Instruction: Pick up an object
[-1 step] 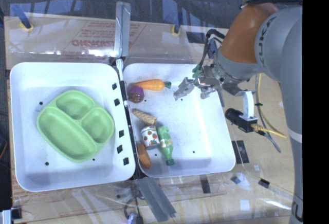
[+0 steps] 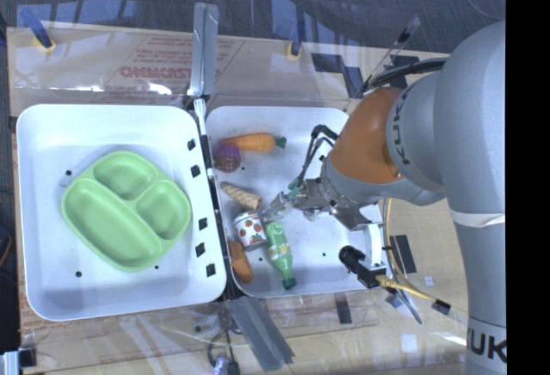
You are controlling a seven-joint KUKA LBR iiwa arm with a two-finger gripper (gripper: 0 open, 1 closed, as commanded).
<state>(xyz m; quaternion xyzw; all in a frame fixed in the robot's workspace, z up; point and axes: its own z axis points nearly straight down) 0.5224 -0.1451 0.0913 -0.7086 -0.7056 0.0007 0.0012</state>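
The pincer (image 2: 282, 204), its state unclear, hovers by a green bottle (image 2: 278, 251): likely light, rigid, slippery; best gripped mid-body.

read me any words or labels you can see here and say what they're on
"KU": on the grey arm's base, cut off by the frame edge.
"KU": sideways on the arm beside its orange band, partly visible.
Red print on the clear sheet behind the bins: too blurred to read.
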